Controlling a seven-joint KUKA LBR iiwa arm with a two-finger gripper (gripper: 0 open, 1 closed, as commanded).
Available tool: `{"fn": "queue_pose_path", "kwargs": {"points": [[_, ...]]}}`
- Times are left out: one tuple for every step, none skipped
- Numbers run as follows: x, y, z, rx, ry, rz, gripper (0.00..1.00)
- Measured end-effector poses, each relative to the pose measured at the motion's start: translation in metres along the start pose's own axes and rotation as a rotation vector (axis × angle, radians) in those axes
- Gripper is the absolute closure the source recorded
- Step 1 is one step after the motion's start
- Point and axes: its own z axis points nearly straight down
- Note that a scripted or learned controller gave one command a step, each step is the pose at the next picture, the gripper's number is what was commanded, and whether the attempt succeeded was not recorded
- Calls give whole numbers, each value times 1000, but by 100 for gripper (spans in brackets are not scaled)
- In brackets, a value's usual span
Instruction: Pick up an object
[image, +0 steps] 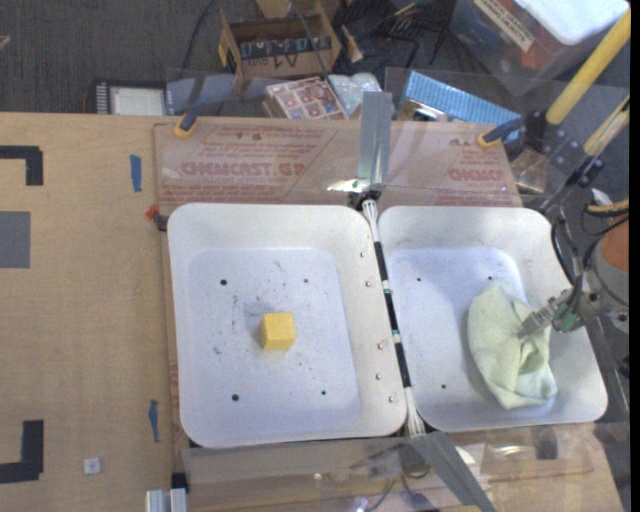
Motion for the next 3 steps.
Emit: {"fn": "queue_pose_path", "kwargs": {"points": [[40,69,-44,1,2,106,100],[-18,-27,14,3,3,169,100],[36,-3,-38,1,2,165,100]]}}
